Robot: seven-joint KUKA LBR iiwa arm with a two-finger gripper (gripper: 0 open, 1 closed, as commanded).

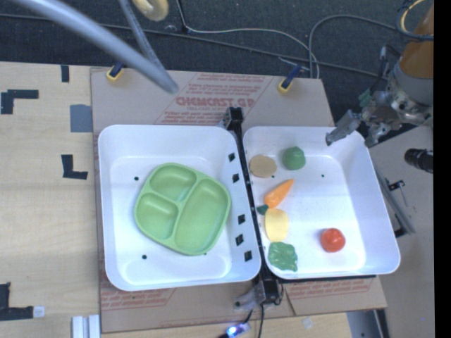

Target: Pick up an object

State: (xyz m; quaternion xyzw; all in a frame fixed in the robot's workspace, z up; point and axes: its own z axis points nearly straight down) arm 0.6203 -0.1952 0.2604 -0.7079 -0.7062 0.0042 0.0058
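The right bin (366, 189) holds several toy foods: a tan round piece (263, 165), a green ball (294, 158), an orange carrot (279, 193), a yellow piece (276, 224), a leafy green piece (282, 256) and a red tomato (332, 239). My gripper (356, 132) hangs over the bin's far right corner, above and to the right of the green ball. Its fingers stand open with nothing between them.
The left bin (113, 189) holds a green divided plate (183, 208). A dark divider (242, 189) runs between the two bins. Cables and a grey pole (84, 27) cross the back of the bench, beyond the bins.
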